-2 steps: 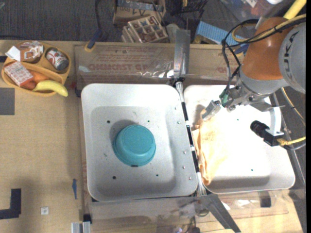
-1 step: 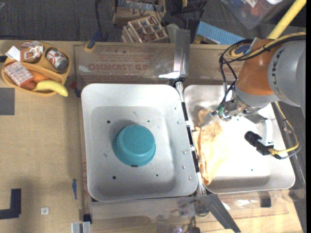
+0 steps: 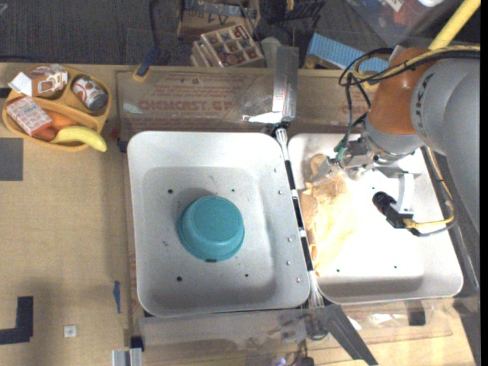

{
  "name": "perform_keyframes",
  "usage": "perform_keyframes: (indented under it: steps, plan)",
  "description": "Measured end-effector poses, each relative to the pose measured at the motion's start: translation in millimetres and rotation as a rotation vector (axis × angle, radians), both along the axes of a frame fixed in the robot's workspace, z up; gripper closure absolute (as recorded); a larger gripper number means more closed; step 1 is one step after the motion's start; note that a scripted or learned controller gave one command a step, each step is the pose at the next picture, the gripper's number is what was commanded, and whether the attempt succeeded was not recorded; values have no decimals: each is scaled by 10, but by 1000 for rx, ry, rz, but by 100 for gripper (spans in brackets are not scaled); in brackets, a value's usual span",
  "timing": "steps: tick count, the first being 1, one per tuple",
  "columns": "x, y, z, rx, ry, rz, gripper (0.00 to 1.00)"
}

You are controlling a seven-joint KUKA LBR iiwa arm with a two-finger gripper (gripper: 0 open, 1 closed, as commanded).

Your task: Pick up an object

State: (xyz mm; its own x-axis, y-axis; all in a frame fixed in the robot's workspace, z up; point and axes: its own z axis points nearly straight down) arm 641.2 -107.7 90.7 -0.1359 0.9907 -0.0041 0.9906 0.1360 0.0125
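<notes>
Wooden bench (image 3: pixel 61 227) carries two white bins. Grey arm (image 3: pixel 450 97) is cut off at right, its gripper (image 3: pixel 343 158) low over the right bin (image 3: pixel 396 273), too blurred to read. Left bin (image 3: pixel 152 166) holds a teal bowl (image 3: pixel 212 227), upside down, central. A pale tan thing (image 3: pixel 326 204), overexposed, lies along the right bin's left side.

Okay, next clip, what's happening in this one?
A grey robot arm reaches in from the right over the right bin, its gripper low by that bin's upper left corner, at a pale tan, crumpled-looking object along the bin's left side. Whether it has hold of it can't be told. A teal bowl sits upside down in the left bin, untouched.
</notes>
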Motion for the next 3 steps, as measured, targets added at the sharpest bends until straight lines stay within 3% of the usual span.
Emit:
perform_keyframes:
  steps: [1, 2, 3]
  plan:
    - [21, 11, 98, 1, -5, 1, 100]
    - [-82, 86, 446, -1, 11, 218, 100]
    - [267, 382, 925, 1, 11, -61, 100]
